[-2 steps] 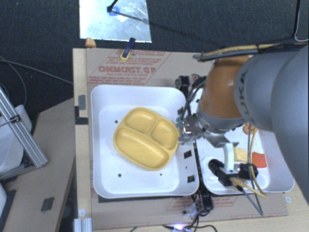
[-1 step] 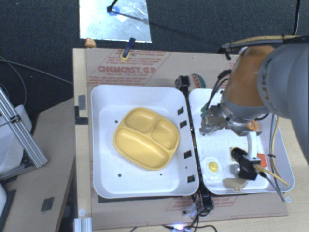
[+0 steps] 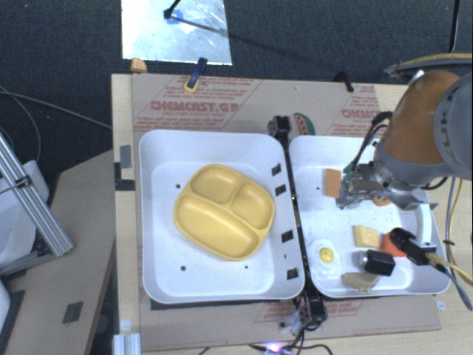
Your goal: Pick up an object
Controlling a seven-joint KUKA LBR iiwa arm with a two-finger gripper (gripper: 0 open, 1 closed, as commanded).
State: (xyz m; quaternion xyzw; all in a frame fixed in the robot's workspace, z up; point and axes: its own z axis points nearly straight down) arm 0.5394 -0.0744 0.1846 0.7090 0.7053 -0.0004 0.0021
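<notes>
My gripper [image 3: 349,196] hangs over the upper middle of the right bin [image 3: 310,161], under the grey and orange arm. An orange block [image 3: 332,182] lies just left of it, close to the gripper; whether they touch I cannot tell. Lower in the same bin lie a pale yellow wedge [image 3: 366,236], a fried egg toy [image 3: 325,255], a tan piece [image 3: 360,280] and a small black block [image 3: 379,262]. A red-orange thing [image 3: 391,245] shows partly beside the wedge. The arm hides the bin's right part.
The left bin [image 3: 159,198] holds a yellow divided plate [image 3: 224,211]. A central divider [image 3: 290,213] separates the two bins. Cardboard [image 3: 222,102] lines the bench behind them, with a small blue and yellow tool [image 3: 196,75] at its far edge.
</notes>
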